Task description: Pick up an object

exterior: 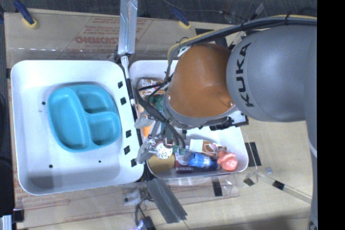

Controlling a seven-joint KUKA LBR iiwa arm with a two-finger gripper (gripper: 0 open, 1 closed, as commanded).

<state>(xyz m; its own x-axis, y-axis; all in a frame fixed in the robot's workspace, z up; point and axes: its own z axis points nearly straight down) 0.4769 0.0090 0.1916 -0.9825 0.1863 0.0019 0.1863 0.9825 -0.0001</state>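
Note:
The arm's orange band [200,82] and grey body cover most of the right bin [241,158]. My gripper [155,144] reaches down into that bin's near left part, among cluttered items. Below it lie a round tan object [161,164], a blue bottle-like item [202,161] and a pinkish-red toy [228,161]. A white die-like piece with dots [161,153] sits right by the fingertips. More colourful items [148,89] show at the bin's far left, partly hidden by the arm.
The left bin [27,116] holds a blue divided tray [85,116]. A divider with black marks [128,121] separates the bins. A metal bar [128,24] stands at the back. Cardboard covers the bench around the bins.

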